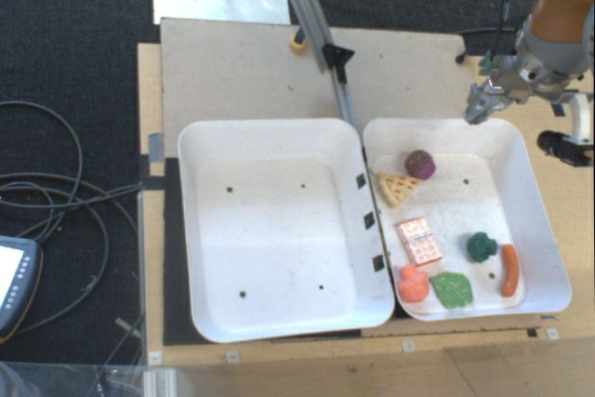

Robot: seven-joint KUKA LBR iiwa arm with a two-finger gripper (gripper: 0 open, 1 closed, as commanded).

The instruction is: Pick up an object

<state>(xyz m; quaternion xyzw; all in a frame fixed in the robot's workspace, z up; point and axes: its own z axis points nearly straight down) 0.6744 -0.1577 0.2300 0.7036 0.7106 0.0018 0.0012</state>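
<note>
You see hand (477,110) at upper right of frame, above far rim of right bin (539,200), nothing between its fingers; open or closed, cannot tell. Right bin holds purple ball (420,164) near top, waffle wedge (397,189) just left below it, pink box (419,241) at centre, dark green lump (481,246) and orange sausage (509,270) lower right, red piece (413,284) touching green leaf (452,289) at bottom. Left bin (200,200) sits beside it on surface (232,60).

A grey pole (307,5) slants across the bench (242,70), with black cables (56,191) beside a tablet (14,279) on the floor.
</note>
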